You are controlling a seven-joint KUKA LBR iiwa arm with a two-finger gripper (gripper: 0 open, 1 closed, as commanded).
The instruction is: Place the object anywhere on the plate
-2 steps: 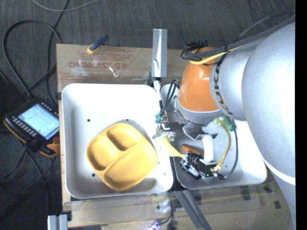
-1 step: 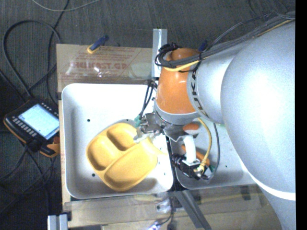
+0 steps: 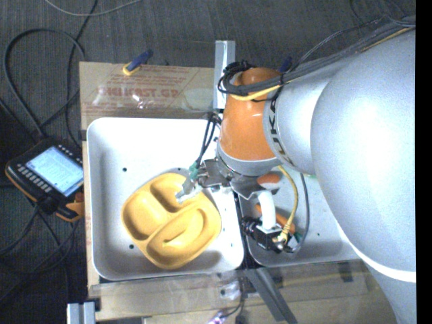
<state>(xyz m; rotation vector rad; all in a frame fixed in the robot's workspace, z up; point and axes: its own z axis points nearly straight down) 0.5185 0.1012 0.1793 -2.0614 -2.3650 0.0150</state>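
The plate [image 3: 129, 216] is what I can see best: glossy yellow plastic, rounded and moulded into compartments by raised ridges, with one long lobe along its lower side and smaller wells above. It lies flat in the left bin [image 3: 111, 150], toward that bin's near right corner and turned at an angle to the walls. The gripper [image 3: 187, 190] sits low over the plate's upper right rim, its pale metal tip right at the edge. From my screen I cannot tell whether it is open or closed, or whether it carries anything. Behind it the arm [image 3: 351, 147] rises smooth and grey with its orange band. Beneath the wrist, over the right bin [image 3: 324, 252], a reddish-orange shape [image 3: 270, 178] peeks out. It is mostly hidden, so I cannot tell whether it is the object. Both bins are matte white with rounded corners. A brown cardboard sheet [image 3: 135, 90] with red print lies behind the left bin.
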